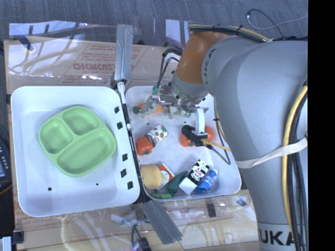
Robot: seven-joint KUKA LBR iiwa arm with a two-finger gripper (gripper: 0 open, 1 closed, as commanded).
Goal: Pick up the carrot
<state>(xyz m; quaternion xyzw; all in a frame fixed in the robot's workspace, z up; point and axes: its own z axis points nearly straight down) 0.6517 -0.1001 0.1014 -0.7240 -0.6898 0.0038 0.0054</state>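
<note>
So the big grey arm with the orange band (196, 56) comes in from the right and covers a good chunk of the right-hand shallow white bin (157, 95). Its two-finger gripper (167, 102) sits low over the far end of that bin, close to the back wall. Honestly can't tell if the fingers are apart or together, too much hardware in the way.

The small orange carrot with a green top (144, 109) lies right by the gripper's left side, near the far-left corner of the right bin, just beside the divider wall. Tight spot, walls on two sides.

Middle of that bin has some bare floor. An orange round toy (144, 145) and a small printed can (158, 134) sit left of it. The near end is crowded: a tan rounded piece (151, 176), a cow-print carton (198, 172), a blue bottle (208, 182).

The left white bin (31, 192) holds a green divided plate (77, 139) with bare room all around it.
</note>
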